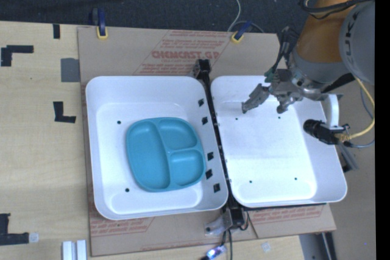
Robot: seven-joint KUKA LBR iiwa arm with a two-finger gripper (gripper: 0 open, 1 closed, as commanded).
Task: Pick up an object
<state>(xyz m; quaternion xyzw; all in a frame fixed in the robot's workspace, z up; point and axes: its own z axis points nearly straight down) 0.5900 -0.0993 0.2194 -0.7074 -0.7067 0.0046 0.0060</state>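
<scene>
Two white bins side by side on the table [36, 131]. Left bin [103, 100] holding a blue divided plate [164, 153], slightly toward 6 o'clock of its centre. Right bin [274, 155] under the grey arm [329, 39]. Hand [265, 105] at 12 o'clock of that bin, fingers spread apart, grasping nothing.

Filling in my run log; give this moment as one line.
gripper: open, holding nothing | over right bin | blue divided plate: in left bin
</scene>
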